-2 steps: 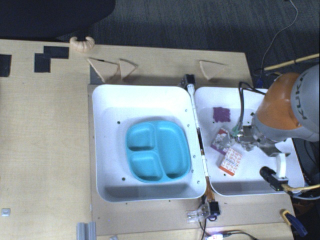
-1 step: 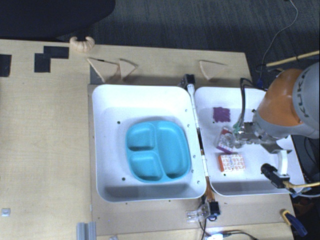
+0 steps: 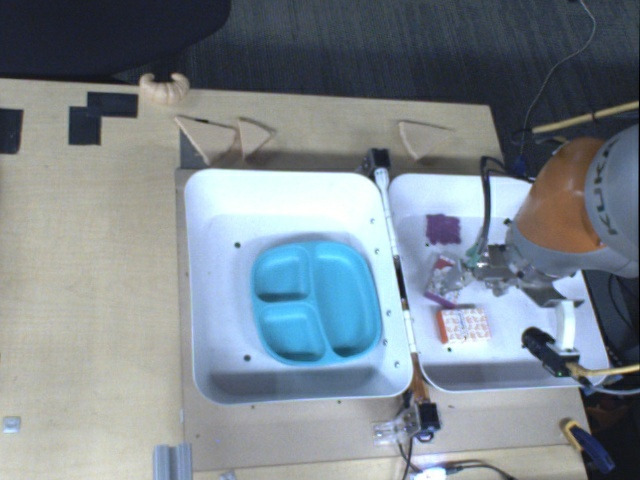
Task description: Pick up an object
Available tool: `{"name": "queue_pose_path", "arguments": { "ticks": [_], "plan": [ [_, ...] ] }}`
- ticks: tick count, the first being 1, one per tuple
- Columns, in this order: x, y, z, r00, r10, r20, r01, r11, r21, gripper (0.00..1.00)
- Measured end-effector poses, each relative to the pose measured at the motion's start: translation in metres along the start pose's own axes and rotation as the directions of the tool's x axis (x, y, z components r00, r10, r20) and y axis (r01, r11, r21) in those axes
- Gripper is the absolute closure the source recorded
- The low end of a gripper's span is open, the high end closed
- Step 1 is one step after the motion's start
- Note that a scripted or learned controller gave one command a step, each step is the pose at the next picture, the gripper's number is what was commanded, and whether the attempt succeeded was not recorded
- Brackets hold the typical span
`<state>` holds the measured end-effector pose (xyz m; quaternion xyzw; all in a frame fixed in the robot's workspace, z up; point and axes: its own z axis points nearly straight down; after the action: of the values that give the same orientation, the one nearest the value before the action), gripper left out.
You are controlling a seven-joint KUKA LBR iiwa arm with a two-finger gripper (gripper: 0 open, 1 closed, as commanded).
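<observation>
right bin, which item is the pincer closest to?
The pinkish clear-wrapped item: the pincer is right at it. The purple block lies further back, the red-and-white packet nearer the front.

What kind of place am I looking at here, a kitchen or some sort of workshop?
Most likely a robotics lab. A robot arm reaches over two white bins set into a wooden bench, one holding a blue divided plate, the other small items such as a purple block, with loose cables nearby.

The arm (image 3: pixel 590 208) is cut off at the right edge; the hand's (image 3: pixel 452 276) grip is too blurred to tell.
</observation>
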<state>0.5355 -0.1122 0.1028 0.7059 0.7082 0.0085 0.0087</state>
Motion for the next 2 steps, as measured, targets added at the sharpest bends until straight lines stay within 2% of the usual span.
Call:
{"name": "queue_pose_path", "arguments": {
  "ticks": [1,2],
  "plan": [
    [0.001,0.002,-0.011,1.0,-0.002,-0.002,0.002,1.0,-0.004,1.0],
    [-0.091,0.034,0.016,1.0,0.001,0.005,-0.001,1.0,0.016,1.0]
  ]
}}
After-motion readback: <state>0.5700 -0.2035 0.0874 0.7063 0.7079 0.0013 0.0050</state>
